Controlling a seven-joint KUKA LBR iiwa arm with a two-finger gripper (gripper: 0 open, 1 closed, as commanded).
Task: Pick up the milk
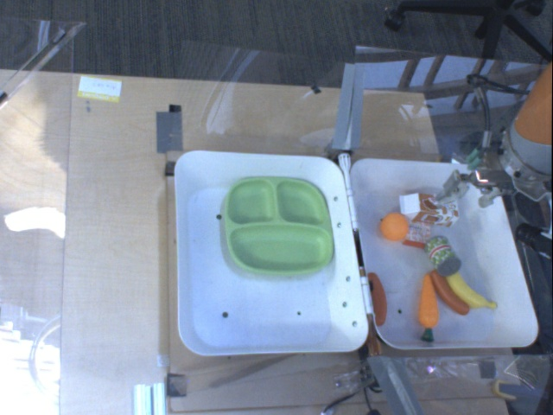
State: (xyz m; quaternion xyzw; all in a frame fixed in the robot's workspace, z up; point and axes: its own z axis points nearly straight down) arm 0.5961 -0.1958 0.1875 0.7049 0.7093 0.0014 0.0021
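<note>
Worktop [112, 232] first: you have two white bins side by side on it, the left bin [199, 318] carrying a green tray [278, 227] and the right bin [505, 318] carrying all the small items. The arm [531, 132] reaches in at the worktop's right edge, over the right bin's far right corner.

Your step, as I judge it, is the approach. The tool [471, 184] hangs above the bin's far side, just right of the milk [423, 219], and nothing sits between its fingers. You cannot tell from this slant whether it is apart or together, so check that before you commit.

The milk lies in the far half of the right bin, toward its middle, a small white and orange carton. It looks tipped on its side, with its long axis running roughly from the bin's far left toward its near right, though the print is too small to say which end is the top.

Smaller things crowd it: an orange [394, 226] just to its left, a small striped item [439, 251] touching or nearly touching its near end, then a carrot [429, 299], a banana [471, 292] and a sausage [378, 297] nearer the front edge.

Your next move calls for shifting left over the carton, turning the wrist so the fingers close across its short side, and coming down clear of the orange.
</note>
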